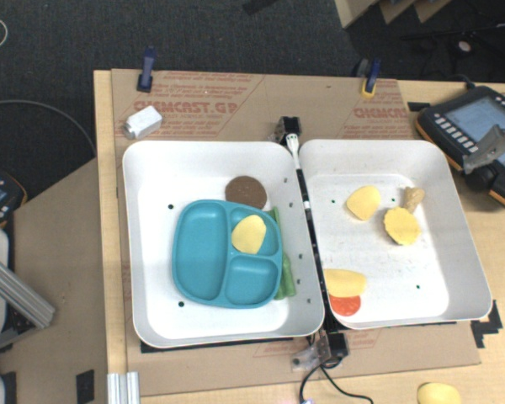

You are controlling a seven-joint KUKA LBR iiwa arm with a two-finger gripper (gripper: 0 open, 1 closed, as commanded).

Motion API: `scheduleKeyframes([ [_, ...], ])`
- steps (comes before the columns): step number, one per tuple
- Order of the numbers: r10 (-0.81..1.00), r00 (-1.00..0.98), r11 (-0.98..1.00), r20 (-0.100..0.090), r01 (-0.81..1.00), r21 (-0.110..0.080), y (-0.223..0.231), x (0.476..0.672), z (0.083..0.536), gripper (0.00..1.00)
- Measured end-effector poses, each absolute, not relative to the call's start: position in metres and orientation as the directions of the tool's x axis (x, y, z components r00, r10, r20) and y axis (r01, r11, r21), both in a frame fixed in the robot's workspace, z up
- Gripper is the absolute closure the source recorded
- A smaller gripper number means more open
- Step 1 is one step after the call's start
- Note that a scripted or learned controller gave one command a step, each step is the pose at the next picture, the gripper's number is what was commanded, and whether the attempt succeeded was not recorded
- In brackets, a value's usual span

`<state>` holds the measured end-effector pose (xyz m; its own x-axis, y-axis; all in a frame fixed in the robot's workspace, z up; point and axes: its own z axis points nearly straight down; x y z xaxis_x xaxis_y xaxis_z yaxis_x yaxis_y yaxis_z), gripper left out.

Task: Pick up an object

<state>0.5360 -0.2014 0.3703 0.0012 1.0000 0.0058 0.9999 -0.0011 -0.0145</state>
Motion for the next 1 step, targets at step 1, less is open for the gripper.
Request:
scheduleKeyframes([
  [1, 1.000, 0.004, -0.004, -0.008, 1.000, 0.015, -0.2262, 0.4830, 0.5012, 0.00],
])
